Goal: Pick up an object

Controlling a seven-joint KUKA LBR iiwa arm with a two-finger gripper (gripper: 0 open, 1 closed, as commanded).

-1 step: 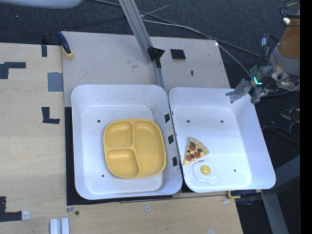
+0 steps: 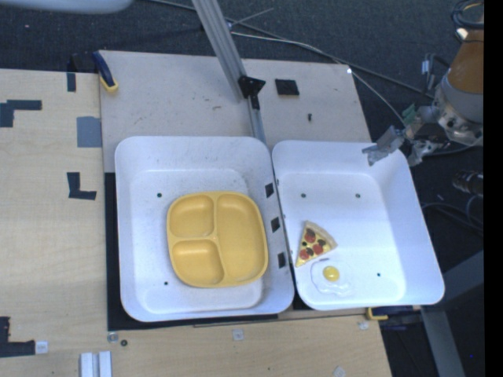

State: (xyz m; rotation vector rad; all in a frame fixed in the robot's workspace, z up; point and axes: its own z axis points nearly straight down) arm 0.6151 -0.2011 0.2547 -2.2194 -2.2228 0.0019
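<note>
the gripper [image 2: 391, 142] hangs over the top right corner of the right bin [image 2: 409, 210], up high and holding nothing. i cannot tell if it is open or closed. a toy pizza slice [image 2: 313, 243] lies near the bottom left of that bin, and a toy fried egg [image 2: 331, 276] sits just below it. a yellow plate with three parts [image 2: 217, 238] rests in the left bin [image 2: 134, 210].
</note>
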